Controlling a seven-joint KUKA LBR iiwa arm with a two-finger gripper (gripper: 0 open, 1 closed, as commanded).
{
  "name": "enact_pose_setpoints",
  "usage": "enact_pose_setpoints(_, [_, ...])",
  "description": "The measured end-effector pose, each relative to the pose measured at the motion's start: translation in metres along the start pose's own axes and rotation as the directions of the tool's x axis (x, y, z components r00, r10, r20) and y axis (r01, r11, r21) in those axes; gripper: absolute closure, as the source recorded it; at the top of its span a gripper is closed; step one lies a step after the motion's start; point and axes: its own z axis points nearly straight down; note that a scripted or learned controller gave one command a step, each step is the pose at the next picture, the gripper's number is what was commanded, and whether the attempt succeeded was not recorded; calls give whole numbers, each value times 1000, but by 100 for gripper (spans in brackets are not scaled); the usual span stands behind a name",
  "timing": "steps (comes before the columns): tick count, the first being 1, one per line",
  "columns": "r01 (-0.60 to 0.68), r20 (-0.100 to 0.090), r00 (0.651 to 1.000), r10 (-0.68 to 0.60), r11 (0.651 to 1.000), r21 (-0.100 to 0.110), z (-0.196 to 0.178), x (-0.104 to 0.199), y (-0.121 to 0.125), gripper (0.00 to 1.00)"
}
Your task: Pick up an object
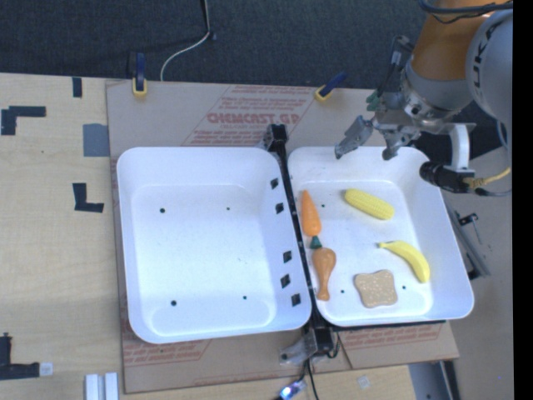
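Two shallow white bins sit side by side on a cardboard sheet (250, 119) that covers the tabletop (50, 223). The left bin (141, 173) holds nothing; the right bin (441, 248) holds five toy foods. An ear of corn (369, 204) lies tilted near the back of the right bin. A carrot (310, 215) lies lengthwise against the divider between the bins, and a drumstick (323, 271) lies just in front of it, almost touching its green end. A banana (408, 259) curves along the bin's right side, and a slice of bread (376, 288) lies flat near the front, between the drumstick and the banana.

The arm (466, 40) reaches in from the right, its orange band above the wrist. The fingers (354, 136) hang spread apart over the back rim of the right bin, with nothing between them. One finger points toward the bin's back left corner, the other stands nearer the middle of the back wall. The corn is the nearest item, lying in front of the fingers and apart from them; the other foods lie farther forward, well apart from them.
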Motion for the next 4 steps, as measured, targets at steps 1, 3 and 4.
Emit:
enact_pose_setpoints(1, [-1, -1, 1000, 1, 1000, 8, 68, 12, -25, 0])
enact_pose_setpoints(3, [4, -3, 1000, -3, 1000, 9, 80, 79, -128, 0])
enact_pose_setpoints(4, [0, 0, 1000, 0, 1000, -6, 1, 66, -128, 0])
